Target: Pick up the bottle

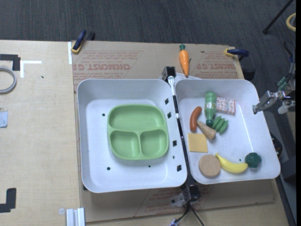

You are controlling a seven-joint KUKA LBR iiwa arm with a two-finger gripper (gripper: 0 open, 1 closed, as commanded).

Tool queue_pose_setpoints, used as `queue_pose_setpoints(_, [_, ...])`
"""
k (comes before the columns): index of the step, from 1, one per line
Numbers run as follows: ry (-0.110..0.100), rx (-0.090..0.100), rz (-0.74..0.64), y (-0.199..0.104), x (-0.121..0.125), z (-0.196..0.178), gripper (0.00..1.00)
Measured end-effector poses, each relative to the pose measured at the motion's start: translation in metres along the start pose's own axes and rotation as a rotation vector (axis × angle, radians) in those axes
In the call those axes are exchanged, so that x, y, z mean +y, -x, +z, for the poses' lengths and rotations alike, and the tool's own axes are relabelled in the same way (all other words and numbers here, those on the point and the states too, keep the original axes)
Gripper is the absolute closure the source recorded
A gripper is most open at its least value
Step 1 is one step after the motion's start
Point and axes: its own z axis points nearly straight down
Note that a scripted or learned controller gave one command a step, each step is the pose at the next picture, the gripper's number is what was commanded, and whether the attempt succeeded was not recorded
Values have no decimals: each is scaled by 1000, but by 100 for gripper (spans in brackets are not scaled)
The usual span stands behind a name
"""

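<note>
The bottle (210,104), green with a pale label band, was seen lying in the right bin (244,126), toward that bin's 12 o'clock part, its dark cap pointing to 6 o'clock. A patterned packet (225,106) was found just beside it at 3 o'clock, and a red sausage (195,118) near it at 8 o'clock. Green pea pods (219,124) and a cone (206,130) were placed just below it, at 6 o'clock. Lower in the same bin a yellow cheese slice (198,142), a round biscuit (209,165), a banana (231,165) and a broccoli floret (253,159) were laid. A green divided plate (138,132) was held in the left bin (91,140). A carrot (183,60) was left on the desk (33,140) beyond the bins. The gripper (273,100) was seen outside the right bin's rim at 3 o'clock, well apart from the bottle; how it was set could not be told.
</note>
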Motion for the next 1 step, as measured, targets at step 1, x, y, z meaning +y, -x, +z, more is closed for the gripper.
queue_pose_setpoints(1, [0,-1,-2,0,1,-9,100])
